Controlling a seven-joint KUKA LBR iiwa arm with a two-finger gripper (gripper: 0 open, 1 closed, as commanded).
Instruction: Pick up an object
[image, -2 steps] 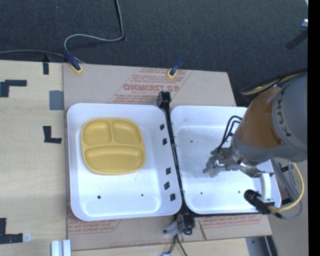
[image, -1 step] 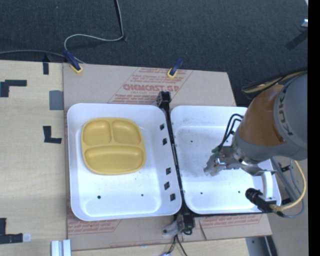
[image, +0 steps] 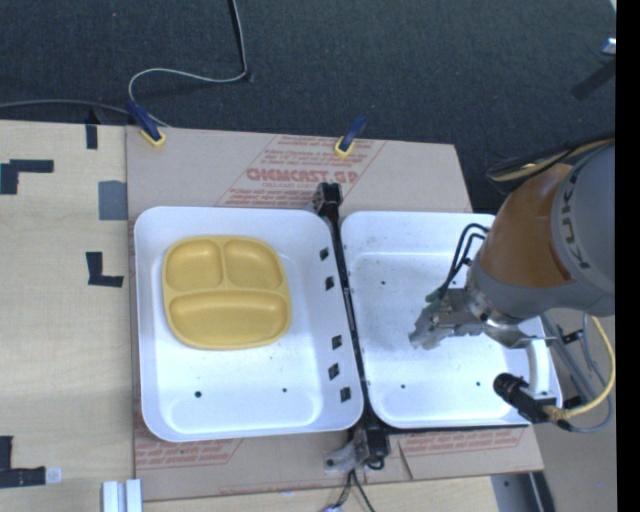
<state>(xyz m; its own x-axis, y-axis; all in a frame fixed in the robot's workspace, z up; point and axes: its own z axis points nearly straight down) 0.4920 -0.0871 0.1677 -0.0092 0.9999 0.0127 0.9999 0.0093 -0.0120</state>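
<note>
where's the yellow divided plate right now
The yellow divided plate lies flat in the left white bin, toward its upper left part, across the centre divider from the gripper, which is down in the right white bin.

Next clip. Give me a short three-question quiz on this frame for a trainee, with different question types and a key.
1. True or false: the yellow divided plate lies in the right bin.
2. Which bin is the claw over? A) left bin B) right bin C) neither
3. Fill in: the plate has ___ compartments.

Key: 1. False, it lies in the left bin. 2. B, the claw hangs over the right bin's floor, apart from the plate. 3. Three, two small ones above one long one.
</note>
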